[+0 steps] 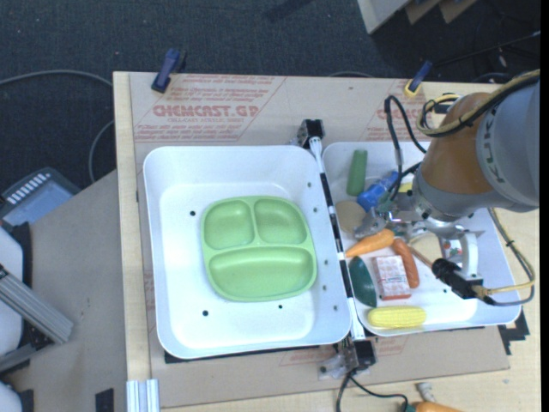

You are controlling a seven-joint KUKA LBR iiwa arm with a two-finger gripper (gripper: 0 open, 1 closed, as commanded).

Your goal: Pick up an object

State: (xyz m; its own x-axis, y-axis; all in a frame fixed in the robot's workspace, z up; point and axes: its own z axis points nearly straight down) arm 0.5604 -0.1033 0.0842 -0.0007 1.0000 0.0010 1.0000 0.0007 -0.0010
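We see the left bin (163,256) holding a green divided plate (257,249), while the right bin (493,312) holds a green stick (357,171) at its far end, a blue piece (375,193), a carrot (371,244), a small red-and-white packet (391,276) and a corn cob (396,318) at its near edge. The gripper (403,217) sits low over the far-middle of the right bin beside the carrot, and we cannot tell how it is set.

Dark carpeted floor (77,24) surrounds the pale wooden worktop (214,110) — blue clamps (167,69) grip its far edge.
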